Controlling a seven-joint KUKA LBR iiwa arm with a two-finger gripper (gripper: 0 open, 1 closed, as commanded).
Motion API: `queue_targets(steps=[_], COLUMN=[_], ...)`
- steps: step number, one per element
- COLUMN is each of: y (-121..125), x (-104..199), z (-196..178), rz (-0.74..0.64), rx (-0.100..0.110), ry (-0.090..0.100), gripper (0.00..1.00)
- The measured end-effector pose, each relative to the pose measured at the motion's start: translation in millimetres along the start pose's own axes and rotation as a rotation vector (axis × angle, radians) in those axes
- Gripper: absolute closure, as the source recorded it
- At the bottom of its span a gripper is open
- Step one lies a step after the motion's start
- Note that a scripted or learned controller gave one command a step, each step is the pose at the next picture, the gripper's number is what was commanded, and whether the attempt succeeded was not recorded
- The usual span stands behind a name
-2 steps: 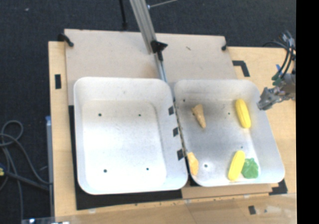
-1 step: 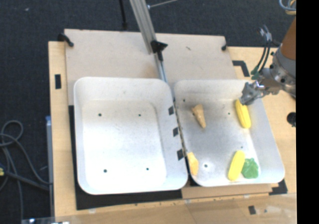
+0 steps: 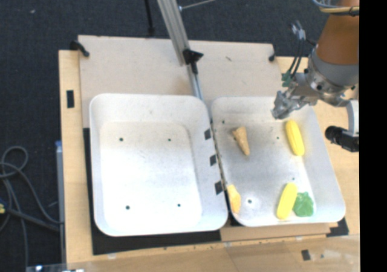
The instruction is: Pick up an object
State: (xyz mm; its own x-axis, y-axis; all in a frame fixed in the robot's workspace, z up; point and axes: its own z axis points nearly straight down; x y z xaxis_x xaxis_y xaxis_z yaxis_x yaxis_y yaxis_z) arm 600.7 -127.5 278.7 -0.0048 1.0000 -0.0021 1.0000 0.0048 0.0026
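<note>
In the right bin [image 3: 260,113] lie a tan cone-shaped piece [image 3: 241,140], a yellow corn-like piece [image 3: 294,137], another yellow piece [image 3: 286,200] beside a green object [image 3: 304,204], and a small yellow-orange piece [image 3: 233,198] at the bin's left wall. My gripper [image 3: 282,107] hangs over the bin's far right part, just above and left of the upper yellow piece. Nothing shows between its fingers.
The left bin [image 3: 151,162] stands beside the right one. A slanted aluminium bar [image 3: 172,14] rises from the bench behind the bins. Cables [image 3: 18,186] trail on the dark floor at the left.
</note>
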Motion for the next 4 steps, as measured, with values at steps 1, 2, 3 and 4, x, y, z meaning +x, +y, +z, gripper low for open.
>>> queue_targets(steps=[1, 2, 3, 4], y=[21, 34, 52, 80], x=[47, 99, 142, 187], z=[-3, 16, 14, 27], rz=[-0.001, -0.001, -0.001, 0.0], rx=[-0.001, 0.003, -0.001, 0.0], ry=[0.001, 0.002, 0.001, 0.001], gripper=[1.0, 1.0, 1.0, 1.0])
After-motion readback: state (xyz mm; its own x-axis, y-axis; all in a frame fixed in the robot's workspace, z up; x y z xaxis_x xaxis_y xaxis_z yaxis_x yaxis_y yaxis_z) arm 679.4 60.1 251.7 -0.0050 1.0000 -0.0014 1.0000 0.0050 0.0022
